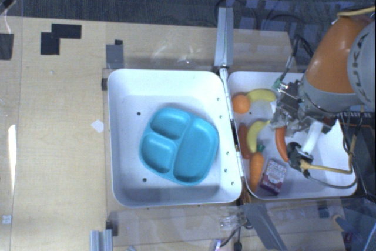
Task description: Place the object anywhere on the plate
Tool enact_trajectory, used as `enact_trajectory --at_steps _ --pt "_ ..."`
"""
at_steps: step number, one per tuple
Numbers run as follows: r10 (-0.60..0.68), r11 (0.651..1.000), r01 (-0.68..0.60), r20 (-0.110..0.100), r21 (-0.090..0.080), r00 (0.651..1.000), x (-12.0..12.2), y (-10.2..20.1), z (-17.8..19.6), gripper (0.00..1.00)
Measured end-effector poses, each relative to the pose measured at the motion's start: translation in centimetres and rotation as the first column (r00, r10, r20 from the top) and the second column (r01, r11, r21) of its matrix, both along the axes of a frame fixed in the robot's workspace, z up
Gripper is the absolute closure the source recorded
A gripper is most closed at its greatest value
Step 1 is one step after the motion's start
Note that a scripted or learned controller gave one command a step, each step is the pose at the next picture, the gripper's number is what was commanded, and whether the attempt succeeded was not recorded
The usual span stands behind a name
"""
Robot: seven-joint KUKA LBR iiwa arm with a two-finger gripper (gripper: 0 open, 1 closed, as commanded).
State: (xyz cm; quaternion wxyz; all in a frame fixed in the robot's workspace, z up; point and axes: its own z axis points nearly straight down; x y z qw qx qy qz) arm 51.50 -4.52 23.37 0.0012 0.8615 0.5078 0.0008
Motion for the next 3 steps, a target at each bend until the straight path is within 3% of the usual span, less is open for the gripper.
enact_trajectory --at_steps 1,2,3 --pt "0.147 0.989 -0.147 0.001 0.0 0.989 5.9 2.8 0.4 1.0" --pt "0.371 0.929 -0.371 -0.001 0.001 0.929 5.5 8.9 -4.4 1.0" --pt "0.37 0.929 -0.37 0.0 0.001 0.929 5.5 8.9 -4.4 0.0"
